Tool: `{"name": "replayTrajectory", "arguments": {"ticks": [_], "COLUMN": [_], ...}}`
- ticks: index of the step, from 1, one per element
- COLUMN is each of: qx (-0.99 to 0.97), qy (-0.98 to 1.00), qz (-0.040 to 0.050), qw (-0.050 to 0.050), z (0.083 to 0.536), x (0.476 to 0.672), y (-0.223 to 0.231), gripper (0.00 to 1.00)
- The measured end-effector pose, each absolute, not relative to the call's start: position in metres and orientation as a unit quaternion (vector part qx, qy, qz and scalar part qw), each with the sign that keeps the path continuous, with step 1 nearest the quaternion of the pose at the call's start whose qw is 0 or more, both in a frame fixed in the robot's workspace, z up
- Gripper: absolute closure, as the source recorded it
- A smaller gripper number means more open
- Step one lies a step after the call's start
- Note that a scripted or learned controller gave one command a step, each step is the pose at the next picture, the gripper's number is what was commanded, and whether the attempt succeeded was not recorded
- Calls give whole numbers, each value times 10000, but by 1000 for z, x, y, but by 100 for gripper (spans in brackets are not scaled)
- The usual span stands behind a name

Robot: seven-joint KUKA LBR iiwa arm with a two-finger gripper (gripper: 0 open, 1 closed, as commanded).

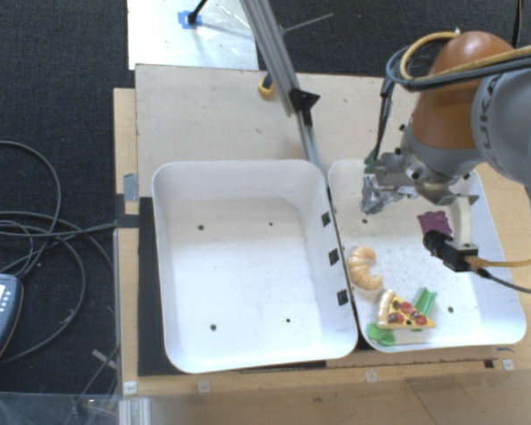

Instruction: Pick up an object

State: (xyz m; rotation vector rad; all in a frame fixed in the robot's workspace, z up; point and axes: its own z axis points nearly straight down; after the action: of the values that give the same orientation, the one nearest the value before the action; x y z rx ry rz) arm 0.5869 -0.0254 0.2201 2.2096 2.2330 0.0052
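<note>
Two white bins lay side by side: the left bin [239,264] at the centre, the right bin [496,312] beside it. In the right bin were a croissant [365,267], a toy pizza slice [402,312] lower down and a purple piece [434,221]. The gripper [374,197] hung above the croissant, at the right bin's upper left.

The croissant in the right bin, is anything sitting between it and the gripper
Nothing visible does. The gripper hangs above bare bin floor, and the croissant lies below it in the picture with open space between. The pizza slice lies beyond the croissant.
</note>
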Motion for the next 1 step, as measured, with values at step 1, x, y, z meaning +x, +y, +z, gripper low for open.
{"name": "replayTrajectory", "arguments": {"ticks": [1], "qx": [7029], "qy": [7113], "qz": [19], "qw": [-1], "z": [233], "x": [596], "y": [33], "gripper": [100]}}
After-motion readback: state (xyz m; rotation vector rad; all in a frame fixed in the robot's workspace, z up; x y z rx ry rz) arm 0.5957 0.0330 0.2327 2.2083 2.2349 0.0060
